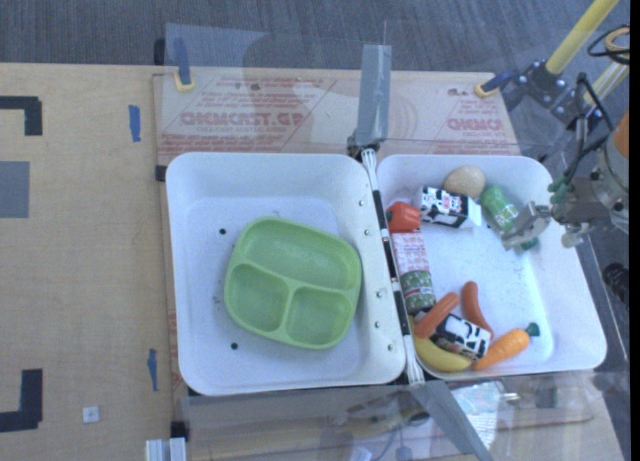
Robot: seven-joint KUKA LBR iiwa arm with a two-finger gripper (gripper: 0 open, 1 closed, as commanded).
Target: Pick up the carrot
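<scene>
The carrot (pixel 503 345) is orange with a small green top. It lies in the front right part of the right bin (pixel 578 289), its tip against a banana (pixel 443 355). My gripper (pixel 548 233) hangs over the right bin's right rim, well behind the carrot and apart from it. It stands open, and nothing shows between the fingers (pixel 523 232).
The right bin also holds a black-and-white carton (pixel 462 332), two sausages (pixel 471 304), a labelled tube (pixel 412 269), a red pepper (pixel 404 216), a second carton (pixel 443 206), a potato (pixel 463 181) and a green bottle (pixel 500 207). A green divided plate (pixel 292 282) sits in the left bin (pixel 200 199).
</scene>
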